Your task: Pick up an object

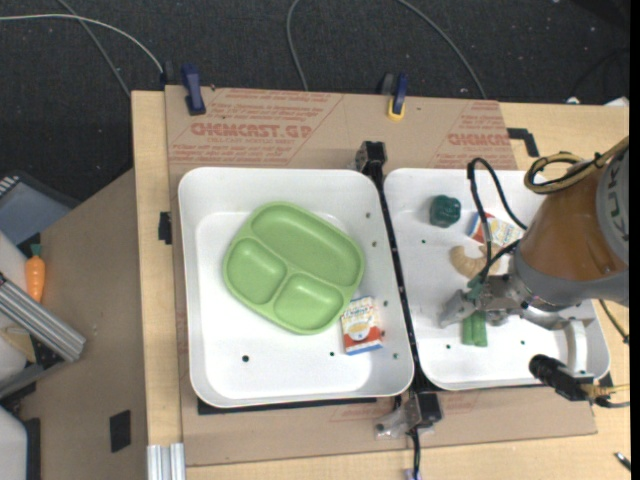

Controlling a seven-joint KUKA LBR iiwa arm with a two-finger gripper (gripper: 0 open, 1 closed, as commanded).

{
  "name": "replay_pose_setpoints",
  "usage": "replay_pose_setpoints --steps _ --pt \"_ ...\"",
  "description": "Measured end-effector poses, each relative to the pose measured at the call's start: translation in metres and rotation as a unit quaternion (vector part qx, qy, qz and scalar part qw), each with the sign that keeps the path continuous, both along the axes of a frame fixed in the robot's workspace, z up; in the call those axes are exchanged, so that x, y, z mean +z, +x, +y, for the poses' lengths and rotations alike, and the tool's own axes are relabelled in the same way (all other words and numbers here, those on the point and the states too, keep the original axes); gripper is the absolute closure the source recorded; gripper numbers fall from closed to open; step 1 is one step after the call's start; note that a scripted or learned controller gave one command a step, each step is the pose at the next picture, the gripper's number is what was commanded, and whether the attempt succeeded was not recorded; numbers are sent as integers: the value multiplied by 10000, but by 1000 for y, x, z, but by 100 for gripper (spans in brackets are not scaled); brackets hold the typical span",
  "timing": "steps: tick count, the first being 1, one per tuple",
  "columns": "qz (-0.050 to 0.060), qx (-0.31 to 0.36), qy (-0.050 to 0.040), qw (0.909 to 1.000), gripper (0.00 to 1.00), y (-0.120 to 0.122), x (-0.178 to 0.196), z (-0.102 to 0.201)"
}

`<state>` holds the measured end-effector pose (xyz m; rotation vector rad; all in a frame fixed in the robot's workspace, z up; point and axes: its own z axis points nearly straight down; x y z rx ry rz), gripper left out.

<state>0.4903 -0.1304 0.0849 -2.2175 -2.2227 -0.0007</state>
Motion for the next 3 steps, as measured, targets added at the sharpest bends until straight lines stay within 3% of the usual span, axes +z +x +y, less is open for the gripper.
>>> replay_pose_setpoints --steps 1,2,3 --pt "-21 -5 -5 10000 100 1 11 -1" --pt "-71 36 6 10000 100 -8 150 90" --pt "-16 17 -7 10000 100 11 165 154"
